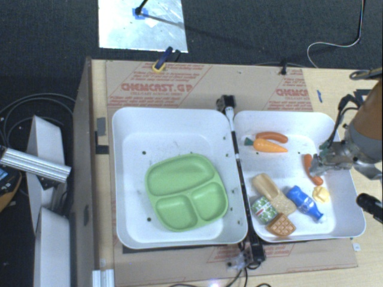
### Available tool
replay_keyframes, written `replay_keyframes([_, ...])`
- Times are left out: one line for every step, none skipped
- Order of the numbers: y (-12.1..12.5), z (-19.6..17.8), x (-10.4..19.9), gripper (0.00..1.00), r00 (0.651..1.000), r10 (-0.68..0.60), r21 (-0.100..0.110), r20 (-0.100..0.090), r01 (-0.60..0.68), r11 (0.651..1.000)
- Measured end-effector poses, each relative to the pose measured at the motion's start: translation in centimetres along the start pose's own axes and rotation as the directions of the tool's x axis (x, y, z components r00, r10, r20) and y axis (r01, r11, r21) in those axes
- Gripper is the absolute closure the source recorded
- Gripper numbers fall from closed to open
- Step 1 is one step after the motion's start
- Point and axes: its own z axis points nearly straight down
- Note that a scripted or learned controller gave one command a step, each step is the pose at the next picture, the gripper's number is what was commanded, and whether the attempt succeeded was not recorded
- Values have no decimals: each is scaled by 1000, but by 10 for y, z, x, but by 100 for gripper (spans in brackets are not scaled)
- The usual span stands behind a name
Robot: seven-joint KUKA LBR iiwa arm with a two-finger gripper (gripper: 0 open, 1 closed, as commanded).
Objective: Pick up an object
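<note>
gripper at right bin rim, by sausage

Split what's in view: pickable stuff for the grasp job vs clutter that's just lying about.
Job:
- gripper, over the right bin
- orange carrot
- sausage
- blue bottle
- waffle
- bread roll
- small yellow piece

Lying about:
- green divided plate in the left bin
- cardboard sheet
- black cables
</note>
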Motion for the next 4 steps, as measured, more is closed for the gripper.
replay_keyframes([0, 1, 0, 0, 1000, 0, 2, -1, 0, 1000])
replay_keyframes([-21, 104, 19, 0, 1000, 2, -2, 0, -2, 1000])
replay_keyframes([58, 99, 56, 0, 1000, 8, -16, 15, -8, 1000])
replay_keyframes([112, 104, 70, 0, 1000, 1, -1, 5, -1, 1000])
